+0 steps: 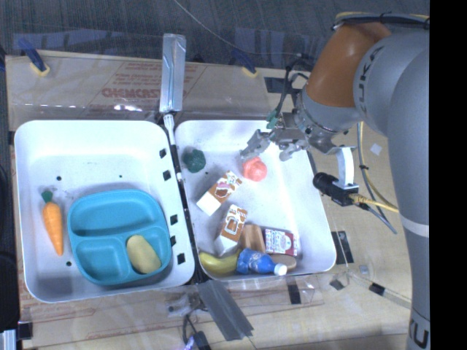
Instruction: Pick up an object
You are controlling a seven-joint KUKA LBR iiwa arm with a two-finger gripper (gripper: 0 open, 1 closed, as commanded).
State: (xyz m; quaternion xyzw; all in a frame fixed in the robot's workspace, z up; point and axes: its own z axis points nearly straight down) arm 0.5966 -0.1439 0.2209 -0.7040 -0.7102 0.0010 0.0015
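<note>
Two white bins (314, 195) sit on our table; our gripper (271, 146) hovers with spread fingers above the pink ball (255, 170), probably aiming there.

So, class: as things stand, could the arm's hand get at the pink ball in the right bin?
Probably yes. The hand hovers just above the pink ball, which lies apart from the cartons with bare bin floor around it.

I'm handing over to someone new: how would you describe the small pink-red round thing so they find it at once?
Look in the right-hand bin, the one the arm reaches into, and go to its upper middle, just below the gripper. There lies a small pink-red ball on bare white floor. It is the only round reddish item there; the dark green lump sits to its left, the cartons below.
</note>
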